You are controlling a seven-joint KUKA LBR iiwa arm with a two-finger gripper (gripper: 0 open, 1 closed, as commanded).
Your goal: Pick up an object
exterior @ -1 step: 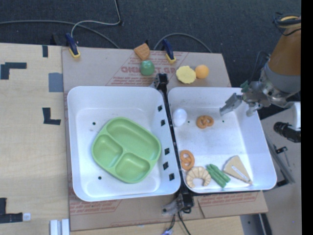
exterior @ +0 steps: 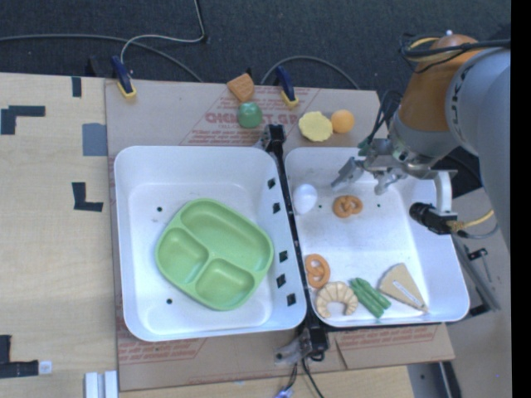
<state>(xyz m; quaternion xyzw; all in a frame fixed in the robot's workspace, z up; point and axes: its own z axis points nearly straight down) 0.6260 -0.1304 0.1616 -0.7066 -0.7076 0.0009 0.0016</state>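
Note:
My gripper hangs over the back of the right bin, its two fingers spread open with nothing between them. Just below it lies a small brown pretzel. A white egg-like ball rests by the bin's left wall. Along the front of this bin lie a second pretzel, a croissant, a green bean pod and a sandwich wedge.
The left bin holds a green divided plate. Behind the bins on the cardboard sit a green ball, an orange-brown block, a yellow piece and an orange ball. Cables run along the back.

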